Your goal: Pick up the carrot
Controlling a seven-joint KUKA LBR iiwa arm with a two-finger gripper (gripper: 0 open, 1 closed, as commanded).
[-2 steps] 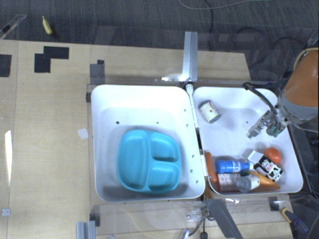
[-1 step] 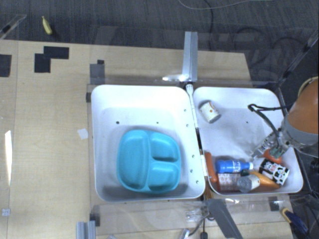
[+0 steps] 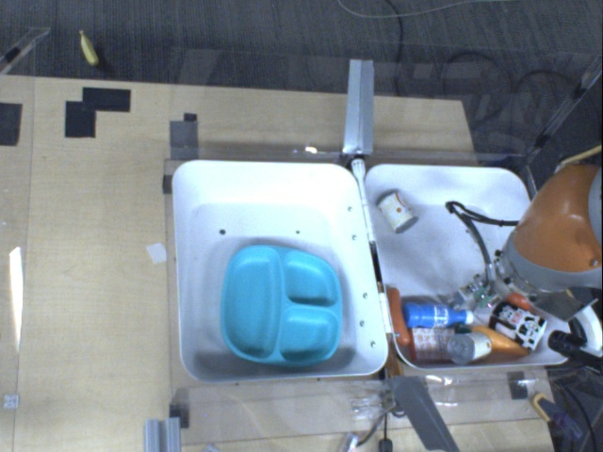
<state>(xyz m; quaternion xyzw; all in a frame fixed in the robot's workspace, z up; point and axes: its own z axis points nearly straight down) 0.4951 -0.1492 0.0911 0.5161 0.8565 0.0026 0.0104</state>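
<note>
The carrot [image 3: 505,340], bright orange and tapered, lies near the front of the right bin [image 3: 429,182], partly under a grey-capped bottle [image 3: 461,347]. My gripper [image 3: 479,296] hangs low over the clutter just up and left of the carrot, beside a blue-labelled bottle [image 3: 435,315]. The grey and orange arm covers the bin's right side and hides what lies beneath the wrist. I see nothing held.
A darker orange-red stick [image 3: 396,316] lies along the right bin's left wall. A small box [image 3: 520,324] with black, white and red print sits next to the carrot. A white cup [image 3: 398,211] lies at the back. The left bin [image 3: 198,252] holds a blue divided plate [image 3: 281,304].
</note>
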